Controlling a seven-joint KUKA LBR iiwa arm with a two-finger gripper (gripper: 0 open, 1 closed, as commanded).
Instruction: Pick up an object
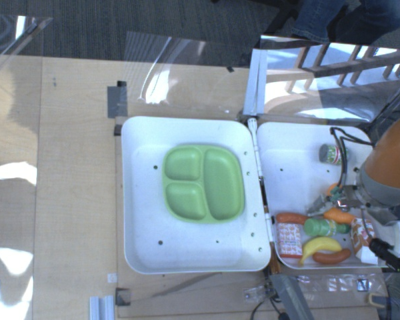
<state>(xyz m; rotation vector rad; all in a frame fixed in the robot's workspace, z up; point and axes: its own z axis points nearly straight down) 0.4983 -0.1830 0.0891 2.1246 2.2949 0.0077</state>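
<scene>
The right bin (290, 149) holds a heap of toy food at its near end. In the heap are a yellow banana (321, 246), a green piece (318, 227), an orange carrot (339, 216), two red sausages (291, 217) (331, 258) and a red-and-white packet (289, 239). A small can (329, 153) lies apart, nearer the far wall. My gripper (328, 203) reaches in from the right and sits low over the heap, just above the carrot and the green piece. Nothing can be seen held in it.
The left bin (140, 179) holds a green divided plate (204, 183). A metal divider post (255, 89) and clear panels stand behind the bins. The arm's orange band (392, 157) and cables hang over the right bin's right side.
</scene>
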